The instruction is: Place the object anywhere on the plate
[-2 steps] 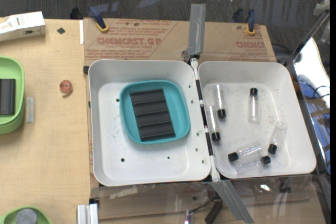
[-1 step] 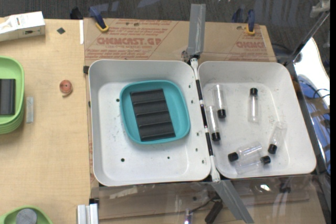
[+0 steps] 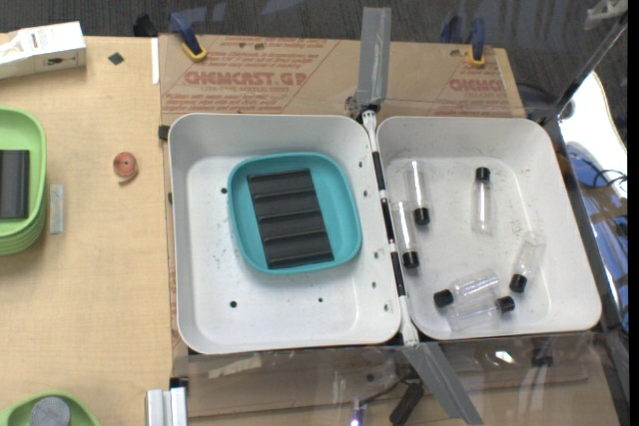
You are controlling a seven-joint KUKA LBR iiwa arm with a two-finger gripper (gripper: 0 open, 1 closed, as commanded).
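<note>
Where the task's things lie: clear vials with black caps are scattered on the floor of the right bin (image 3: pixel 544 140).
Vial by dividing edge (image 3: pixel 403 232): lies along the right bin's left wall, cap toward the front.
Vial near it (image 3: pixel 415 187): just right of that one, cap toward the front.
Vial mid-bin (image 3: pixel 482 200): cap toward the back edge, apart from the others.
Front cluster (image 3: pixel 471 292): two vials lie close together near the front edge; which touch, I cannot tell.
Vial at right (image 3: pixel 524 262): tilted, near the right wall, cap toward the front.
Plate (image 3: pixel 344 214): teal, squarish with rounded corners, in the middle of the left bin (image 3: pixel 200 244).
Ribbed block (image 3: pixel 290 217): dark, lying on the plate, covering most of its centre.
Cardboard sheet (image 3: pixel 260 75): under the bins' back edge; red print reads roughly "CHEMCAST GP", repeated at the right back corner, partly cut off.
Clamps (image 3: pixel 190 42): blue and orange, one at each back corner of the cardboard.
White box (image 3: pixel 40 48): back left of the wooden worktop (image 3: pixel 100 294); its print is too small to read.
Green tray (image 3: pixel 25 140): at the worktop's left edge.
Small reddish disc (image 3: pixel 124 165): between the green tray and the left bin.
</note>
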